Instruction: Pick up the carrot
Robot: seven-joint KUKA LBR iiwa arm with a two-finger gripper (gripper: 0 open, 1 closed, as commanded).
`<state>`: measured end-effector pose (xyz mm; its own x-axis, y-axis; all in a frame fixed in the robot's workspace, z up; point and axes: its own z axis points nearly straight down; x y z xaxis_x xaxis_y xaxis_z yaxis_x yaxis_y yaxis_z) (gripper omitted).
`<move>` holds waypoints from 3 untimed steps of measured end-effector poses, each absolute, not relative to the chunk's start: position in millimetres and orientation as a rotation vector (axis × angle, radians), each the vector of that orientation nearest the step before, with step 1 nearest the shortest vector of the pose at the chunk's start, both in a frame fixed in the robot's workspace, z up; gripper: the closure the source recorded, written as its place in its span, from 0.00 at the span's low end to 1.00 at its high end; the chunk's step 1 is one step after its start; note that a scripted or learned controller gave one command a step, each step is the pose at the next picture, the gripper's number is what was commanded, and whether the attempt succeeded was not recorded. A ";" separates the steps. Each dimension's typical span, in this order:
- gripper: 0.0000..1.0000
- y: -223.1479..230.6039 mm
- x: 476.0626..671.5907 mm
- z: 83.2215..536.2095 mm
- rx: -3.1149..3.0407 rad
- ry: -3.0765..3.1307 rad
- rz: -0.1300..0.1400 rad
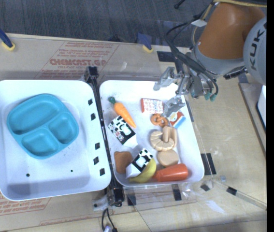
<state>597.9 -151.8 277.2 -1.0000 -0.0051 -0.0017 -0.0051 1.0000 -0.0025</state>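
The carrot [123, 112] is orange with a green top and lies slanted in the upper left of the right bin [193, 144]. My gripper [169, 91] hangs over that bin's upper right part, to the right of the carrot and apart from it. Its two grey fingers [163, 79] are spread open and nothing sits between them. The lower fingertip hovers near a small red-and-white box [151, 105].
Crowding the right bin are a pretzel [158, 120], two black-and-white cartons [121, 129], a tan mushroom [163, 138], a banana [146, 172], a red pepper [171, 173] and a brown cookie [122, 161]. The left bin [11, 178] holds a blue divided plate [42, 124].
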 end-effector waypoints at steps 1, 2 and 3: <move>0.00 -121.2 619.3 129.9 0.176 3.139 0.002; 0.00 -119.1 634.6 106.2 0.903 2.979 -0.007; 0.00 -117.6 619.5 107.5 1.135 2.887 -0.017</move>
<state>619.5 -117.6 107.5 -0.7318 0.6803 -0.0406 0.6807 0.7325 0.0040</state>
